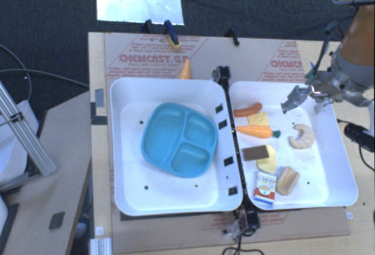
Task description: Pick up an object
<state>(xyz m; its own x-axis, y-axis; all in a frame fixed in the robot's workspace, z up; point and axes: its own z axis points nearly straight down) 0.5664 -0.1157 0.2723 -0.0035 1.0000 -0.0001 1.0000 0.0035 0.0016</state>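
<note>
While the grey two-finger gripper (304, 97) hovered with jaws apart at the frame's right, the pale curved croissant toy (302, 136) lay just below, calling for a straight descent.

In the right bin (337, 157), the toys crowded the strip along the divider (233, 142): sausage (248, 109), carrot (255, 131), cheese (268, 160), brown block (255, 152), carton (265, 187) and bread roll (287, 180) lay touching or just beside one another, leaving little room between them. The croissant (302, 136) lay apart, with bare floor around it. The bin's far corner and outer side stood open. The left bin (126, 148) held a blue plate (179, 139) at its middle, with bare margins around it.
</note>
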